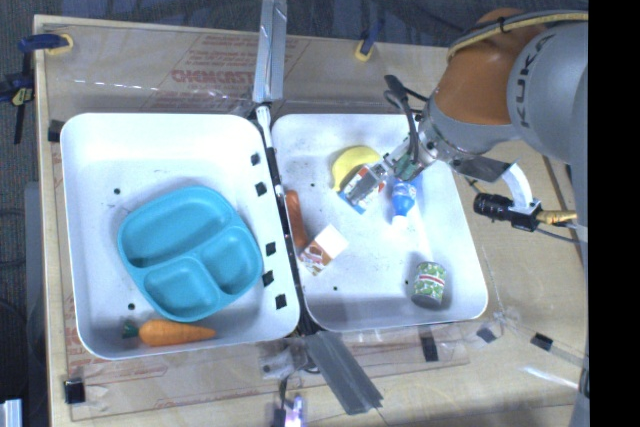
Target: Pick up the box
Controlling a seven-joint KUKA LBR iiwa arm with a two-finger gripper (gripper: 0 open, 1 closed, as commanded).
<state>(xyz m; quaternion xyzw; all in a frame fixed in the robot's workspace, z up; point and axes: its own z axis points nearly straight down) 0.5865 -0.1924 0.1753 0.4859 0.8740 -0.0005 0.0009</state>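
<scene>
There is one box (322,248), small, white with a reddish print, and it lies tilted on the floor of the right bin (458,301), close to the wall in the middle between the two bins. Just beside it, to the left, lies one long orange-red thing (293,218), maybe a sausage, along that wall. The same bin holds also one yellow round object (353,163), one blue and white bottle (402,199), one green patterned can (430,283) near the front right corner, and one small packet (361,187) with dark and silver parts.

The end effector (388,177) is low over this packet, touching or almost touching it, well apart from the box. It is small and dark here, so I cannot tell how far it is open or if it holds something.

The left bin (83,150) contains one blue tray (190,251) with three compartments and one carrot (175,333) at the front wall. Both bins stand on the desk (140,48).
</scene>
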